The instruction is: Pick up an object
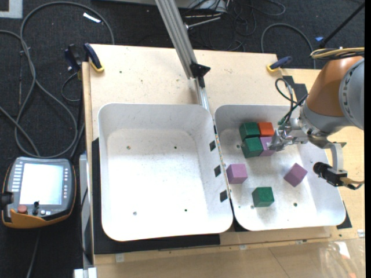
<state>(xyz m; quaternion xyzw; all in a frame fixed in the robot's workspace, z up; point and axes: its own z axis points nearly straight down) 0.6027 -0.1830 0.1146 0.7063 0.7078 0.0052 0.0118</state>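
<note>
In the right bin (333, 216), a green cube (263, 196) lies nearest, with two purple cubes (236, 172) just beyond. Farther back, the gripper (277, 143) sits against a green, orange and purple cluster (255, 138), nothing visibly held.

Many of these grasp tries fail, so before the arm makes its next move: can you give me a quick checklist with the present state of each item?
1. Gripper is over the right bin: ok.
2. Gripper is at a target, the cluster of two green blocks, an orange block and a purple piece: ok.
3. A block sits between the fingers: cannot tell.
4. Target stands apart from its neighbours: not ok, the cluster is packed tight.
5. Easier isolated picks remain: ok, the purple block, another purple block and a green block.
</note>
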